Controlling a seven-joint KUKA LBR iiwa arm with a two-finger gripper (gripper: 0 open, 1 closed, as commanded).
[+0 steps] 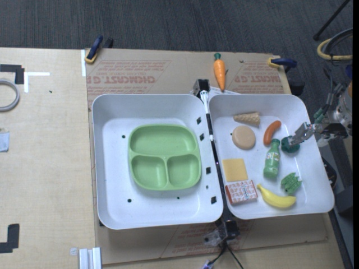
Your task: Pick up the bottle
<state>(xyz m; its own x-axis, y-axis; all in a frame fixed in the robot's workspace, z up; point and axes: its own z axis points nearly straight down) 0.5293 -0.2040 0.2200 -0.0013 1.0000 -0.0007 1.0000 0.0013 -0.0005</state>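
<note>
Green bottle [272,159] lies in the right bin [312,205], approx. mid-bin, cap toward the far side, btwn the yellow cheese slice [235,170] and the broccoli [290,182]. Banana [276,198] sits near its base, sausage [271,131] just beyond the cap. Gripper [299,135] is at the bin's right rim, near a dark green item [290,145]; whether it's spread or closed can't be told. Green tray [165,157] is in the left bin [106,167].

the gripper [303,132] sits over the right edge of the right bin [314,203], its tip just above a dark green item [290,145]. the green bottle [272,158] stands just left of and below it, the sausage [271,131] left, the broccoli [290,182] and banana [276,197] below. far left, the other bin [106,167] holds 1 green tray [165,157] with 3 compartments.
</note>
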